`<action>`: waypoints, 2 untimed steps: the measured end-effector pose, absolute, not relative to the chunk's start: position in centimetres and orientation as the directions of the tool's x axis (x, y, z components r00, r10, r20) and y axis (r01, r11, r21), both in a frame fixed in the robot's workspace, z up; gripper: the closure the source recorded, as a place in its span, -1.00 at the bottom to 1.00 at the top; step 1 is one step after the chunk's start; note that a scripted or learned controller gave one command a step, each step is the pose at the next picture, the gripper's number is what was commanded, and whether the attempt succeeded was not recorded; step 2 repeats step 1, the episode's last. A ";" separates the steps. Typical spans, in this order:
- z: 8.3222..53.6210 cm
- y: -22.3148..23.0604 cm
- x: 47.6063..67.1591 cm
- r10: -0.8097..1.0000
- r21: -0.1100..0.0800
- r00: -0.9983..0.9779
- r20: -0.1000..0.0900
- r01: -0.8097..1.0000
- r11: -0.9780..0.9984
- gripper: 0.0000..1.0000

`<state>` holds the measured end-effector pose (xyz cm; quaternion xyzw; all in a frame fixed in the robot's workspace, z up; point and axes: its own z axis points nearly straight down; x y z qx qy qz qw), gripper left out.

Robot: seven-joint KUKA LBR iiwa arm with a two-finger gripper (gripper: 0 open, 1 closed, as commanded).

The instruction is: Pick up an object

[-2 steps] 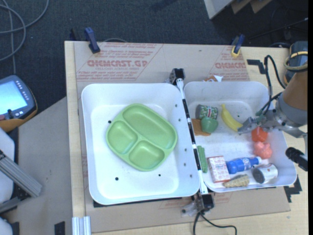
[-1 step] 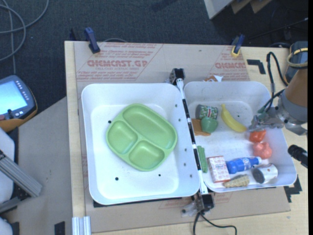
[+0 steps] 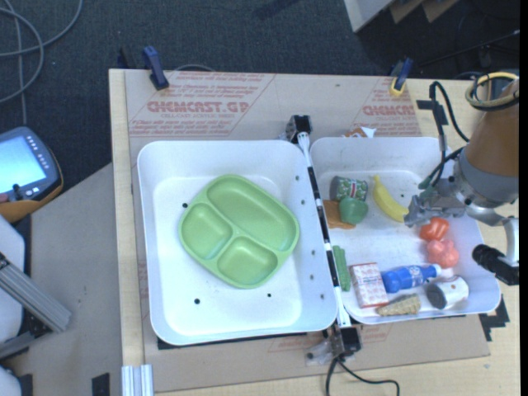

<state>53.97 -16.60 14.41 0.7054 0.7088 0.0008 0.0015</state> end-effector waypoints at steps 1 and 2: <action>14.2 -16.9 53.9 1.000 0.001 -0.001 -0.001 1.000 0.001 -1.00; 14.2 -16.9 53.9 1.000 0.001 -0.001 -0.001 1.000 0.001 -1.00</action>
